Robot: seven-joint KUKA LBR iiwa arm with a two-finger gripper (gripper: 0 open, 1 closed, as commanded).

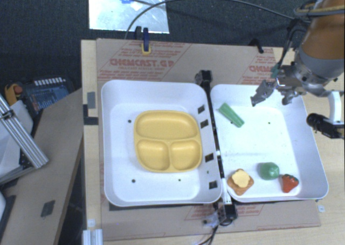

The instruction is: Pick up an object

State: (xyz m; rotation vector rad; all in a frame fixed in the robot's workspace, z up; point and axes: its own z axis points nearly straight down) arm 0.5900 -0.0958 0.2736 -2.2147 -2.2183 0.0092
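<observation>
green, the block (230, 115) lies in the right bin (302, 147) near its upper left corner, long axis running from upper left to lower right. the jaws (274, 94) hang above the bin's top edge, spread apart and holding nothing. the block sits just left of them and a little lower, the nearest thing to grab. a green lump (268, 170), a strawberry (289, 183) and a cookie (240, 180) sit well apart along the bottom edge. the yellow tray (166, 140) rests in the left bin (116, 130).

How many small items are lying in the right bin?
4: a green block near the upper left of the right bin, and along the front edge a tan and yellow piece, a green lump and a red strawberry-like piece.
</observation>
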